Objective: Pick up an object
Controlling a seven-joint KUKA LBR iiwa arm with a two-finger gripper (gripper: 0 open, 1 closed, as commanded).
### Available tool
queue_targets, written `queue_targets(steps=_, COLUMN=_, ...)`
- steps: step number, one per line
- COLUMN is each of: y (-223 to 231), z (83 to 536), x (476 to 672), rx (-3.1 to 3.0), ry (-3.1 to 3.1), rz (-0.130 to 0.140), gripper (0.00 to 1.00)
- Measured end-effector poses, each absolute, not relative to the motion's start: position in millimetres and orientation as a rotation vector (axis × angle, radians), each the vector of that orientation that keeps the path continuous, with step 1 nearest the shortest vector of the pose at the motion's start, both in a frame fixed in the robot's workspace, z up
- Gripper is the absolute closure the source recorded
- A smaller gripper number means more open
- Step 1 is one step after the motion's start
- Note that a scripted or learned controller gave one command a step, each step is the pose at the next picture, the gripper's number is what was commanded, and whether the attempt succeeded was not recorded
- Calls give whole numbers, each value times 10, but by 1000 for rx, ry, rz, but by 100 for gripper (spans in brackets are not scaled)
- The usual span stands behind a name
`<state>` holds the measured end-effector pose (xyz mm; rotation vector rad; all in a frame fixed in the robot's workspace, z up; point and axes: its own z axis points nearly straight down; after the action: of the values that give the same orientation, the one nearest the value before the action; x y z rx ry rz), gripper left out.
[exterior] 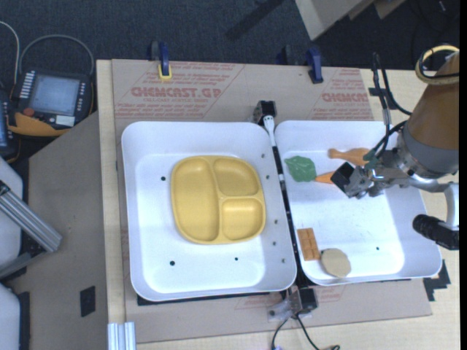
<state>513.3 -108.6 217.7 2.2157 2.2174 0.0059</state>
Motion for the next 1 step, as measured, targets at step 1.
queue_targets(steps=1, y=-1089, z=2591, x=5144, rx=2217, ry=2219, rz=4, gripper=100)
